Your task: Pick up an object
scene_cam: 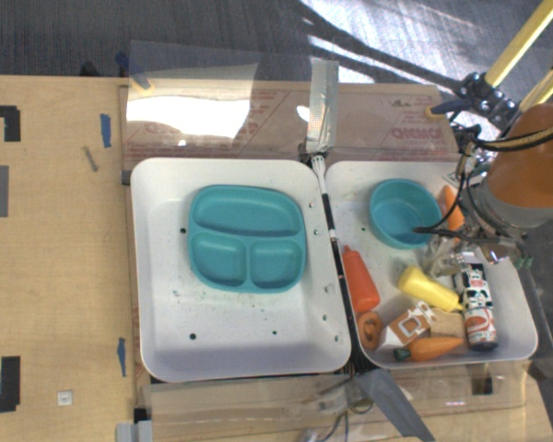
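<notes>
The right bin (525, 343) holds a teal bowl (401, 212), a red-orange tube (359, 279), a yellow piece (429, 288), a small bottle with a red and white label (479, 309), an orange carrot (433, 346), a little brown and white box (412, 322) and a brown ring-shaped piece (370, 330). My gripper (453, 258) hangs low over the right bin, just right of the bowl and above the yellow piece and the bottle. The wrist and cables hide much of it. An orange item (452, 206) peeks out behind the wrist.
The left bin (157, 274) carries a teal divided plate (249, 238). A metal divider (321, 109) stands at the back between the bins. The arm's orange band (535, 150) overhangs the right bin's far right corner. Wooden bench (46, 265) lies to the left.
</notes>
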Controlling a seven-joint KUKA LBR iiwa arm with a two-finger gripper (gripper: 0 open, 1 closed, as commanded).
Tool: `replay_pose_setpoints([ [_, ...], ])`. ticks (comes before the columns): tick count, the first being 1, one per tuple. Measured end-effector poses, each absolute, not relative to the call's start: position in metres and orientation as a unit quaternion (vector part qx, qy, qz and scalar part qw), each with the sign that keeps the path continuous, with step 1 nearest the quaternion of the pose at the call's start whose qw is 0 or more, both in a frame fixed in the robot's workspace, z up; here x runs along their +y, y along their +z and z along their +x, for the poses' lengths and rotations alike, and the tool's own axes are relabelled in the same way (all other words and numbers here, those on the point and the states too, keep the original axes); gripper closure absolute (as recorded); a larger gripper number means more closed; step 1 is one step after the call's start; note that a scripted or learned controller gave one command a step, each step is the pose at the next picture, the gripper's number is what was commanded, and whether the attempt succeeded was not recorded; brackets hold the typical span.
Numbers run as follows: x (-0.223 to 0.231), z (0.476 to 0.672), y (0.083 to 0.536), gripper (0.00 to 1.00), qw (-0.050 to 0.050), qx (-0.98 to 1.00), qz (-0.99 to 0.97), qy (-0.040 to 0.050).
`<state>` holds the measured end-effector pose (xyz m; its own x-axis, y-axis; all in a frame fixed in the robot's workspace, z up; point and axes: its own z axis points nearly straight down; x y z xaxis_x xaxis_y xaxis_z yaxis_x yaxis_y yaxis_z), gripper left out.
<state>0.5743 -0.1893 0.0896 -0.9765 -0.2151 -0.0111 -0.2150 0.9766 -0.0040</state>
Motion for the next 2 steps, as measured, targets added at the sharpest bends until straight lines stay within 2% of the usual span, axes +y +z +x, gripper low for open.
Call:
replay_pose_setpoints([
  [1,-0.178,0.516,0.090,1.00,0.006,0.990,-0.141,-0.0025],
  [2,-0.183,0.564,0.090,1.00,0.006,1.000,0.019,-0.0012],
])
